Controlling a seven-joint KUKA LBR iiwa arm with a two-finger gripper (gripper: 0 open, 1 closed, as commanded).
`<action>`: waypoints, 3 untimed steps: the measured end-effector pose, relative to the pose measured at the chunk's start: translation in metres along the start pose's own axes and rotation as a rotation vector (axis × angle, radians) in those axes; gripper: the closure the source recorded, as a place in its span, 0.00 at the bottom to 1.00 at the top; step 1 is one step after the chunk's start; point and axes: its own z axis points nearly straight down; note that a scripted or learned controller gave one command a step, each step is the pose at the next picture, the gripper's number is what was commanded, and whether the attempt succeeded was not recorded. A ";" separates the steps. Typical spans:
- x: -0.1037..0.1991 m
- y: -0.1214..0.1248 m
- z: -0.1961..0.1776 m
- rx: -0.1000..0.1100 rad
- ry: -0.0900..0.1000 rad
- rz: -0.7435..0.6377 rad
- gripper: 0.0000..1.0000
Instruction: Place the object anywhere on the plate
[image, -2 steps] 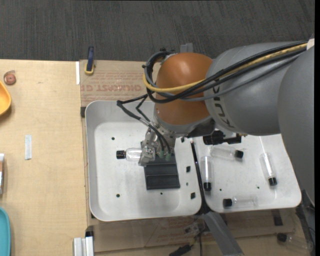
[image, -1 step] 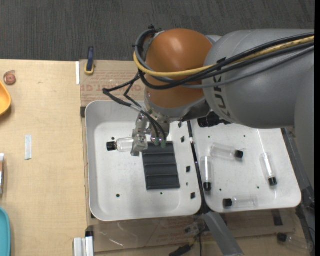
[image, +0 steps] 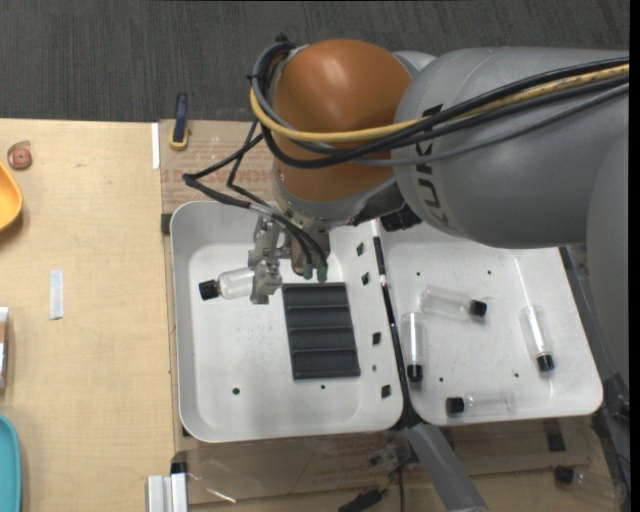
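- Two white bins sit side by side on the table: the left bin (image: 200, 400) and the right bin (image: 560, 400).
- The arm (image: 500, 130), grey with an orange band (image: 335, 95), reaches in from the right, its wrist over the upper part of the left bin.
- The gripper (image: 268, 280) hangs over the left bin, just beside the upper left corner of the black ribbed plate (image: 322, 332).
- A clear vial with a black cap (image: 228, 287) lies on its side on the left bin's floor, cap pointing left, left of the plate and off it. Its right end meets the gripper; whether the fingers clasp it cannot be told.
- The plate lies flat near the middle of the left bin.
- The right bin carries four more clear, black-capped vials: one near its upper middle (image: 452, 304), one upright along its left wall (image: 413, 348), one at its right side (image: 536, 340), one near its front edge (image: 478, 404).
- A wooden board (image: 90, 330) lies left of the bins.
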 end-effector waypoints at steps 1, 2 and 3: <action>-0.001 0.011 0.006 0.000 0.001 -0.181 1.00; -0.020 0.012 0.064 0.000 0.003 -0.302 1.00; -0.013 0.012 0.057 0.000 0.003 -0.380 1.00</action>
